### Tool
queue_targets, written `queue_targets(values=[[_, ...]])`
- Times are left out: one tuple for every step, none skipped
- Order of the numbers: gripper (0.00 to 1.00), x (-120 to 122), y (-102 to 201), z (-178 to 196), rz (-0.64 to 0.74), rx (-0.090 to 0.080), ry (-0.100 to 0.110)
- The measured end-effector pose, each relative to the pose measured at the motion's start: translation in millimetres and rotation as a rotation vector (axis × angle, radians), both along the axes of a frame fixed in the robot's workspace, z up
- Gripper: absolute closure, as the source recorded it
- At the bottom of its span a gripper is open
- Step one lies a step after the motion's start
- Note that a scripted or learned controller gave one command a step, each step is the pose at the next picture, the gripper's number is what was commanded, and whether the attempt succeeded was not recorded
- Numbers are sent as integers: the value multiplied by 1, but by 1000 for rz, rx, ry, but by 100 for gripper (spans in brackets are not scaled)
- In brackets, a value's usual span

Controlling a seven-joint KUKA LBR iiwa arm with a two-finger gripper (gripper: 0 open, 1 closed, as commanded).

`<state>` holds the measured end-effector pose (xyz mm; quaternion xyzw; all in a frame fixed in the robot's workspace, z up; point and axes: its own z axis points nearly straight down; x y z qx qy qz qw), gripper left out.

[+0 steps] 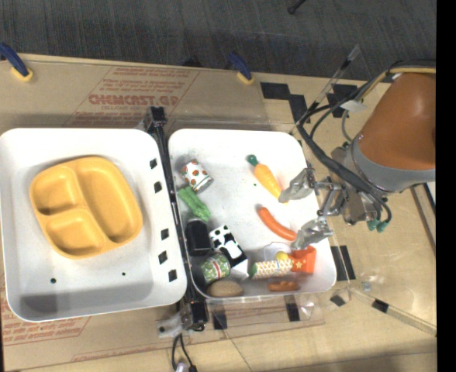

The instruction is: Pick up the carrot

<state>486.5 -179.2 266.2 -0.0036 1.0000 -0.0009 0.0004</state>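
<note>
**Right bin crowded, gripper spread over its right side**

Near edge of the right-hand shallow white plastic bin (pixel 236 142): a brownish rounded potato-like piece (pixel 226 287), a small red-orange strip (pixel 282 286), a round green-and-white can (pixel 215 269), a spotted cream-and-red tube lying flat (pixel 273 266) touching an orange-red block (pixel 305 260). Just behind, a black-and-white cow-patterned toy (pixel 229 246) beside a dark block (pixel 197 237).

Mid-bin: a glossy orange-red sausage-shaped toy (pixel 276 222); a green elongated vegetable toy (pixel 193 204) along the left wall.

Farther back: the orange plastic carrot with green top (pixel 265 176), lying free on the bin floor, tip toward the near side, green end toward the far wall. A small red-and-white can (pixel 197 176) sits left of it, tilted.

Metal two-finger gripper (pixel 305 205) over the bin's right side, fingers spread wide, nothing between them; one fingertip just right of the carrot, the other near the sausage toy.

Left-hand shallow white bin (pixel 26 285): one smooth yellow tray with three compartments (pixel 86 205), rounded corners.
</note>
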Motion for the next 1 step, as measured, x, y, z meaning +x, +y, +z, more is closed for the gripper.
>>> queue_targets(values=[[0,91,-28,-71,94,3,4]])
